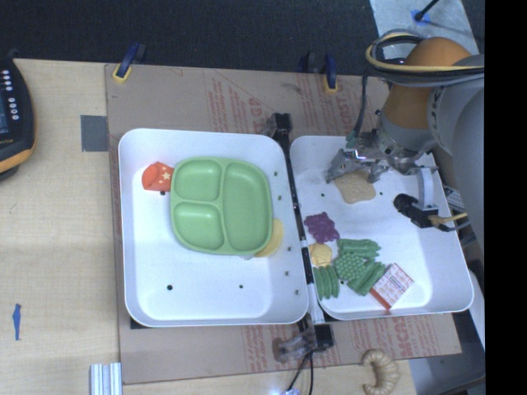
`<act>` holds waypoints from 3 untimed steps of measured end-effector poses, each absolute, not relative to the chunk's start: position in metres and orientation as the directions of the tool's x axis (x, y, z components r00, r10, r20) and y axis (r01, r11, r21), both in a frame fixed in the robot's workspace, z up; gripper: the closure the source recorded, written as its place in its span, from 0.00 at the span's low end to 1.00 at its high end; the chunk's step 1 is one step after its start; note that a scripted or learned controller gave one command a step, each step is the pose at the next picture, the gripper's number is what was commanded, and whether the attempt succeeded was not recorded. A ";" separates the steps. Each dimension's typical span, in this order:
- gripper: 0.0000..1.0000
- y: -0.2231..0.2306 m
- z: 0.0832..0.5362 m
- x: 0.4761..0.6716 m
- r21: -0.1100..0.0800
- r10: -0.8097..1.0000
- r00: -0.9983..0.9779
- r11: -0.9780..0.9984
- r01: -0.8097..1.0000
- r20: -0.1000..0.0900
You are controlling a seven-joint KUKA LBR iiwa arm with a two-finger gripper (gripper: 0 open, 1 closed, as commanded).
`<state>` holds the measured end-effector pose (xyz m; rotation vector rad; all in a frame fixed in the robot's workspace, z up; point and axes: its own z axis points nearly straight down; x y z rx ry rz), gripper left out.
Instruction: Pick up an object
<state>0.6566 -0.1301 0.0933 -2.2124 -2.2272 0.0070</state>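
My end effector (356, 164) sits low in the right bin (445, 295), directly over a flat tan piece like a cookie or slice of bread (356, 190). Nothing is lifted yet, and I cannot tell whether I am grasping it or released. The piece lies at the bin's far end, pale, rounded and thin, apart from the purple and green toy food nearer the front.

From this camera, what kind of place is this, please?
Probably a robot lab bench for grasping trials: two white bins clamped on cardboard, toy food such as peas, and a control pendant at the left.
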 end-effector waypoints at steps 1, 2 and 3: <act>0.00 -0.123 0.093 0.657 -0.005 1.000 -0.007 0.007 1.000 -0.001; 0.00 -0.179 0.137 0.587 -0.007 1.000 0.003 -0.003 1.000 0.000; 0.00 -0.145 0.090 0.648 -0.001 1.000 -0.010 0.010 1.000 -0.001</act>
